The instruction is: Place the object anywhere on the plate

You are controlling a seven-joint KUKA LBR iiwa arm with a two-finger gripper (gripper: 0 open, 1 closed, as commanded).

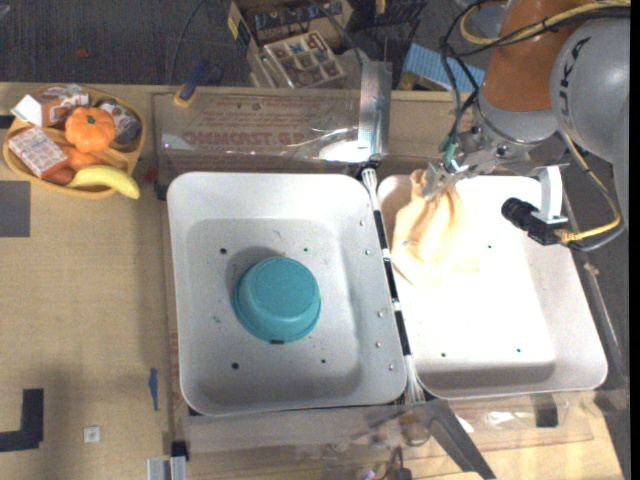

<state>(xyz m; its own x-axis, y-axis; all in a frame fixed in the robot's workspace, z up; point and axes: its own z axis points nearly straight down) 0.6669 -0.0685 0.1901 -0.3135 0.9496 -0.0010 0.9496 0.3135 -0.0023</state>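
Observation:
A teal round plate lies in the middle of the left white bin. In the right white bin, near its back left corner, a pale tan soft cloth-like object hangs bunched, its top drawn up to a point. My gripper is right at that point, shut on the object's top edge. The object's lower part still spreads over the bin floor and against the left wall. The grey arm with its orange band comes in from the upper right.
The rim between the two bins runs between the object and the plate. A black cable plug juts over the right bin. A bowl of toy food sits at the far left of the bench. A clear plastic sheet lies behind the left bin.

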